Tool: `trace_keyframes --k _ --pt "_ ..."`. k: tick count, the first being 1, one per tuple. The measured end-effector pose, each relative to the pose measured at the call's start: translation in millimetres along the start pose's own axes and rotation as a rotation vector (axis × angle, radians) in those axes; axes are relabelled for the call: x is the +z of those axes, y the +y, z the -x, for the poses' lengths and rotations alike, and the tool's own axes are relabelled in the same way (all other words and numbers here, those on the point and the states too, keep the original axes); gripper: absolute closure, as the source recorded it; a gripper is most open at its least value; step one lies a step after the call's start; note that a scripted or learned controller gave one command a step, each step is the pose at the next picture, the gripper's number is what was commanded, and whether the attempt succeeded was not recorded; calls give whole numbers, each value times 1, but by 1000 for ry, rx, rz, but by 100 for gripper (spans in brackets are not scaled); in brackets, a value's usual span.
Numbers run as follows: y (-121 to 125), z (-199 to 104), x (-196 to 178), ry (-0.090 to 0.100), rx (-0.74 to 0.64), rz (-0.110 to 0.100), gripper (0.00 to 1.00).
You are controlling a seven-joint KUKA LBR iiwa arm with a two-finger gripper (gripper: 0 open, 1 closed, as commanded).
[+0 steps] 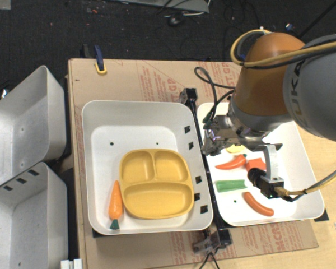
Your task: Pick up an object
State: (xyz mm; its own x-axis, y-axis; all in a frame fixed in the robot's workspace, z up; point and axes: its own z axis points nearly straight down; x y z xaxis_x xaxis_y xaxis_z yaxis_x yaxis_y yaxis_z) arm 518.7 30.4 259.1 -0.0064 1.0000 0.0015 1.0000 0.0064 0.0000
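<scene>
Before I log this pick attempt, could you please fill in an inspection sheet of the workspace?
Surface: bench bears left bin and right bin, side by side.
Job's things: left bin holds a yellow divided plate and a carrot beside it; right bin holds a red chilli, green piece, sausage, yellow piece.
Clutter: yellow clip on the bench edge.
Grippers: gripper low over the right bin.
Cables: black cable runs to the wrist.
Surroundings: two grey tubs, dark floor.
</scene>
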Motion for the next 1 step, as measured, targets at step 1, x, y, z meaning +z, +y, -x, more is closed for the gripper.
trace_keyframes --k 1 --pt "7 -53 -1 0 -1 0 100"
